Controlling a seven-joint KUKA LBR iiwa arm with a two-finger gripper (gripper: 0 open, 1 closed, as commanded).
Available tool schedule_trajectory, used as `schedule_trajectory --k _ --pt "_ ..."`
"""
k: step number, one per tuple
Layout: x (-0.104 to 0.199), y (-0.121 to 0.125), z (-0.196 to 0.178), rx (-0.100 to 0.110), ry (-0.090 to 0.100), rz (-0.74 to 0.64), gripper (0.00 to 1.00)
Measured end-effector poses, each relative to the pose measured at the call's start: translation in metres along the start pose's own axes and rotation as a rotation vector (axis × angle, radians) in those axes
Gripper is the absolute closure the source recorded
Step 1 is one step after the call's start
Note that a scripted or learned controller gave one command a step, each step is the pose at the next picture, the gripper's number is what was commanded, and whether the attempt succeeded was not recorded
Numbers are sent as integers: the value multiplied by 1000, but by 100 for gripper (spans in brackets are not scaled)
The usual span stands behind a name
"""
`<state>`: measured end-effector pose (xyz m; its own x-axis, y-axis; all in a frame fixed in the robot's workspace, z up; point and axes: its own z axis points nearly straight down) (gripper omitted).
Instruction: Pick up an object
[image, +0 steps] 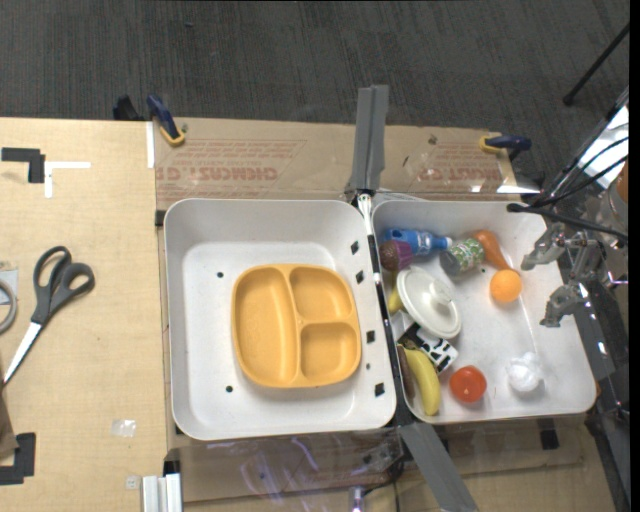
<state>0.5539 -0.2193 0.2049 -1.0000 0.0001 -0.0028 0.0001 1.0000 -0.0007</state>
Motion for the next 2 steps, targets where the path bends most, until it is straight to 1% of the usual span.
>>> schedule_trajectory --k 1,2 --pt "-39 -2 112 1 -2 101 0" --pt "-41 -1 101 2 -7 97 100"
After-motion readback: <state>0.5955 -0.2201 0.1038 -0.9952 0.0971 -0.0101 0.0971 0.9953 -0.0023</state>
